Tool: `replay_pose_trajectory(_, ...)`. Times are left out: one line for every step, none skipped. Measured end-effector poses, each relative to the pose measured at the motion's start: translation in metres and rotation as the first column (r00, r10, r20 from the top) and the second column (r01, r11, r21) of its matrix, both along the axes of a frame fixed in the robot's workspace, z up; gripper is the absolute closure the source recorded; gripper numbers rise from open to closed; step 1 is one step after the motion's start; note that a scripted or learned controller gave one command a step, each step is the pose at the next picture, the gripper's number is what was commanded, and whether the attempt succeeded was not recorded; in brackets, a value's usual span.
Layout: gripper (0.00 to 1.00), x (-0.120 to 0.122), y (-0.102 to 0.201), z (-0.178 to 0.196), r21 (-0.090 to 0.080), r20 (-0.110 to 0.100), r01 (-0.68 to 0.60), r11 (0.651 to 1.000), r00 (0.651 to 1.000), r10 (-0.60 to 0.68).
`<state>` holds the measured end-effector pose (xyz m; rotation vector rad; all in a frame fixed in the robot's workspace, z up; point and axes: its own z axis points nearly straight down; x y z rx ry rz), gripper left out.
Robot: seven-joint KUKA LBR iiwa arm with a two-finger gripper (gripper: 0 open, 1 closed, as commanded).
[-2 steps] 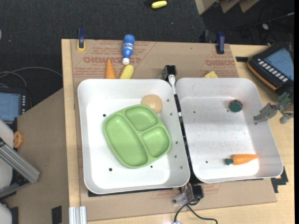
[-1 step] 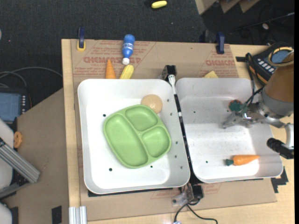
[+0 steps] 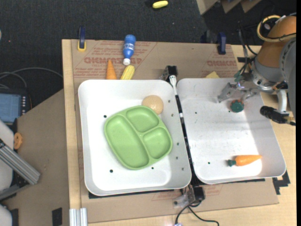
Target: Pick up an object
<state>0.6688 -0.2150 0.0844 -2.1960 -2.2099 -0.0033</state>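
Reaches in from three o'clock toward the upper right of the view, grey arm with the orange band above the wrist. Carries the gripper low at about two o'clock, fingers splayed apart, pointing toward nine o'clock, nothing between them.

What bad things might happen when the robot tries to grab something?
1. The green ball sits just below the gripper. It is small and round, so it might roll away when touched.
2. The ball lies near the right bin's far end, so the gripper could bump that rim.
3. The carrot lies near the front rim, an awkward spot for grabbing.
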Motion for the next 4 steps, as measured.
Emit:
replay_pose_trajectory(0.00,-0.030,-0.003,0.002,-0.011,0.018,0.002,1.000,1.000,-0.002)
replay_pose_trajectory(1.00,-0.030,-0.008,0.012,-0.021,0.019,0.004,1.000,1.000,-0.004)
replay_pose_trajectory(1.00,0.002,0.096,0.109,-0.019,0.032,-0.005,1.000,0.999,0.005)
replay_pose_trajectory(1.00,-0.058,0.165,0.100,-0.015,0.012,0.000,1.000,1.000,0.000)
